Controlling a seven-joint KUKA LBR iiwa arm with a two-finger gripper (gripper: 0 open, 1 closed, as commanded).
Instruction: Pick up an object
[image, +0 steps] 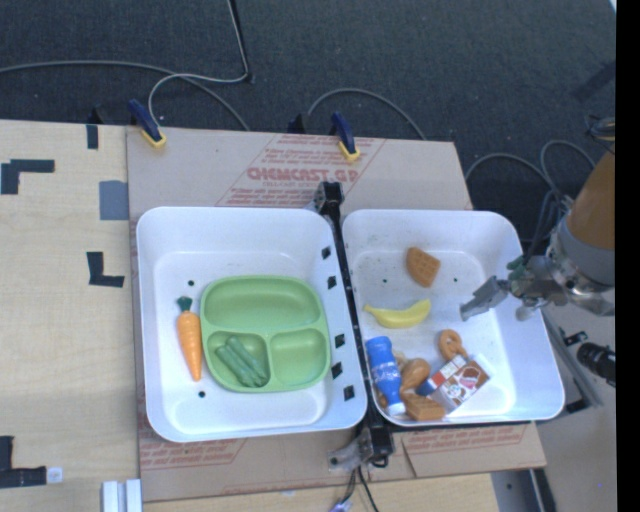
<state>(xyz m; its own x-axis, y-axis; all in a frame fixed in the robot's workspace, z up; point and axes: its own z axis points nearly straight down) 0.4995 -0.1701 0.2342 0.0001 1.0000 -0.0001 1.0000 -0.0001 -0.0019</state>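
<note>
Red print on cardboard sheet under bins, near far edge, between two blue-and-yellow clamps: reads roughly "CHEMCAST GP", upside-down slant, last letters partly hidden by black divider bracket. Smaller red line beneath it: too small to read. Red diamond outline frames the print. Small red-and-white packet in right bin, near front corner: carries printed markings, illegible at this size. Black tape marks on table: angular shapes, no readable characters.
</note>
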